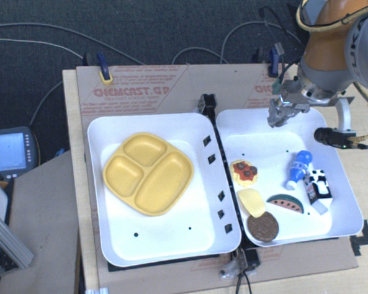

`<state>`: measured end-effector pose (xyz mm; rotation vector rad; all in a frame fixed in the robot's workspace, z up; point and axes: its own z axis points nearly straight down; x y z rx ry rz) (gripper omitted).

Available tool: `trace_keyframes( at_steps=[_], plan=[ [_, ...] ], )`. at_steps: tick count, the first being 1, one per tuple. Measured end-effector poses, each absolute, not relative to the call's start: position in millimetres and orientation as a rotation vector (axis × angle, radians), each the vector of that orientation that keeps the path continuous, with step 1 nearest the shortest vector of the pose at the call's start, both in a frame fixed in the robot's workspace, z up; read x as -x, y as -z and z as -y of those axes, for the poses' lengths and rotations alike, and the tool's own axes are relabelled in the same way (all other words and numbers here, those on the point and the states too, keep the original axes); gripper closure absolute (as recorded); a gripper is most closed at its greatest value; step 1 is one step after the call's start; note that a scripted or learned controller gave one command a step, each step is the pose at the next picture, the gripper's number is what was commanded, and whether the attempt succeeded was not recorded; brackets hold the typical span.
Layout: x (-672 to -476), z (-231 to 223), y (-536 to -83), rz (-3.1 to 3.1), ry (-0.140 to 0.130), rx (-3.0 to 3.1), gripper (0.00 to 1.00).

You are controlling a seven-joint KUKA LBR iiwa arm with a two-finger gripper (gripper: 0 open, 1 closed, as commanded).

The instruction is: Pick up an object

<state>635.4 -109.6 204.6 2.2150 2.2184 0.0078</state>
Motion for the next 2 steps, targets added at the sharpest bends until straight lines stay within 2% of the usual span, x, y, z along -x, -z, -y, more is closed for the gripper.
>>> trace_keyframes(
  at_steps=[1,2],
  plan=[
    [-638.1,116.5,-252.0,-2.218,-0.007,-2.216,1.0],
    [-639.7,61.4,-257.6,-2.228,-0.006,-2.214,1.0]
  ],
)
